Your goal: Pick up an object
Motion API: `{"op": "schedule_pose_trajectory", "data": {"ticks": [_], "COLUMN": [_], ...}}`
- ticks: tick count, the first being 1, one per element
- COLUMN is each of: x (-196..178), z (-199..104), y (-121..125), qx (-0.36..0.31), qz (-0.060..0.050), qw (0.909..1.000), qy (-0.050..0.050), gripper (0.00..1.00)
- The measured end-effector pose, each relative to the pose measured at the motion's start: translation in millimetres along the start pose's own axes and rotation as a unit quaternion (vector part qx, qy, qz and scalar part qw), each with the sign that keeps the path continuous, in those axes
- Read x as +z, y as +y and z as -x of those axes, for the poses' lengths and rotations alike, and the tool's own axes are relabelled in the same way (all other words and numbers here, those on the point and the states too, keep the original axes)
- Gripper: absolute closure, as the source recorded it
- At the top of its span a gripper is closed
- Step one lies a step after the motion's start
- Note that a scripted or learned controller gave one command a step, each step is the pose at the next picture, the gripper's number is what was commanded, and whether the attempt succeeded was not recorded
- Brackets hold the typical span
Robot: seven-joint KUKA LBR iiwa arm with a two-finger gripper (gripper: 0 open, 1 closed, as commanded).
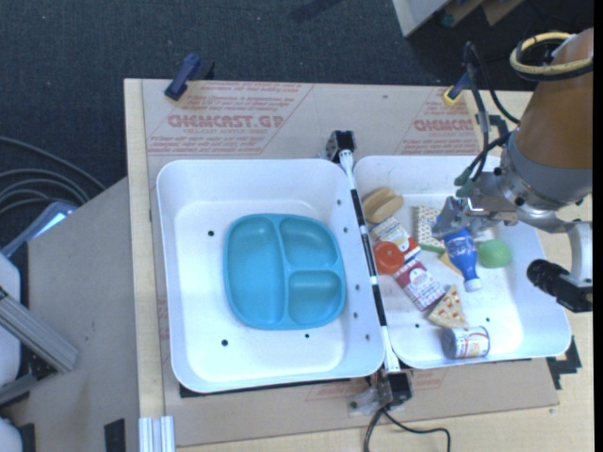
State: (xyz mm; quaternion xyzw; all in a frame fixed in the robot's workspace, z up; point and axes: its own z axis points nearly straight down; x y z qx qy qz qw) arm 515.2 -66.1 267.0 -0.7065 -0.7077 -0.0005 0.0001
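Observation:
My gripper (456,220) hangs over the middle of the right bin (535,339), reaching in from the right. Just below it lies a blue and white bottle (462,256), its top end under the gripper. A green round thing (495,253) sits right of the bottle. A checked cracker (427,220) lies just left of the gripper. Further left are a brown bun (382,203), a red-orange round thing (387,254) and a red and white carton (421,285). A pizza slice (448,306) and a tin can (466,343) lie toward the front.
The left bin (179,252) holds a blue divided plate (284,270). A black-clipped ridge (363,252) separates the two bins. The bench board (236,116) stretches behind them, with a blue clamp (182,76) at its back left corner.

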Motion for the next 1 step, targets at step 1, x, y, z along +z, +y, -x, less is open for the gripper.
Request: {"op": "schedule_pose_trajectory", "data": {"ticks": [1], "x": [3.6], "z": [-87.7], "y": [-36.4], "qx": [0.000], "qz": [-0.002], "qw": [1.0000], "qy": [0.000], "gripper": [1.00]}}
